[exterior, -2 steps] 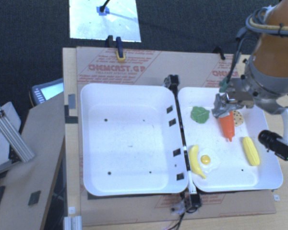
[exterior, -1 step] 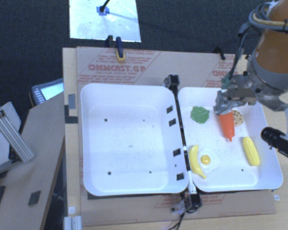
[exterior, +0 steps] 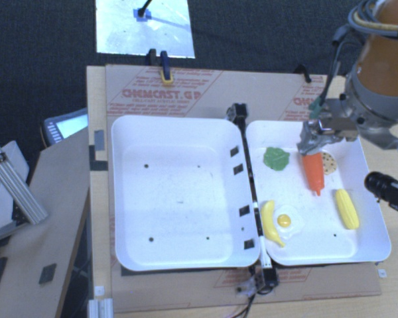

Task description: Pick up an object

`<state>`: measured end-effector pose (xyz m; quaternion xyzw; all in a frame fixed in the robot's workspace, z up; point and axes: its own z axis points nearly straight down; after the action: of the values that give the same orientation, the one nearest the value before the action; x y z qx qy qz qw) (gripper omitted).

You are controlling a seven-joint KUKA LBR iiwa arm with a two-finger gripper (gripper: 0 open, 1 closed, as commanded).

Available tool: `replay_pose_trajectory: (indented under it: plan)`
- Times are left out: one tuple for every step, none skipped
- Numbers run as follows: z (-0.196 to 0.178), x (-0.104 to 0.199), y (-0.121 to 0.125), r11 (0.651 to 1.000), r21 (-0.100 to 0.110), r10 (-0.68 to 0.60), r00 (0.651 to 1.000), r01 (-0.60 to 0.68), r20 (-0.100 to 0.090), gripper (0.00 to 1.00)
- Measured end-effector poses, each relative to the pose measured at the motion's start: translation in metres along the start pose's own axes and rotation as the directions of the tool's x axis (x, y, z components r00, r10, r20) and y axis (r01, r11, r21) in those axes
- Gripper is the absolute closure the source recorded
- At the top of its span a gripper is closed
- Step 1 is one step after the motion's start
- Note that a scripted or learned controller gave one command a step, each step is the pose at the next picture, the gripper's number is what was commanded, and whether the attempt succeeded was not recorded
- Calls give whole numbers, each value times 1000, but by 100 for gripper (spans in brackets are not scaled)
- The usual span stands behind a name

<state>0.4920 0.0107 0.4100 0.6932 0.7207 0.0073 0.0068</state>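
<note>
Above the carrot (exterior: 313,172) (mid-bin) hang the fingers (exterior: 311,146).

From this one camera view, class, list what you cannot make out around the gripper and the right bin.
- Gripper: its body covers the carrot's top, so whether it grips the carrot cannot be told.
- Cookie: partly behind the carrot, and too small to read its pattern.
- Arm: cut off by the top and right edges.
- Green piece: too blurred to name.
- Egg and banana: touching or apart is unclear.
</note>
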Motion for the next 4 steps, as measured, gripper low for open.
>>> replay_pose_trajectory:
  plan:
    - [-11, 0, 1, 1000, -3, -5, 1000, 5, 0, 100]
    - [-22, 0, 2, 1000, -6, -10, 1000, 10, 1, 100]
    - [-33, 0, 3, 1000, -10, -16, 1000, 16, 1, 100]
    - [-44, -1, 4, 1000, -13, -21, 1000, 21, 2, 100]
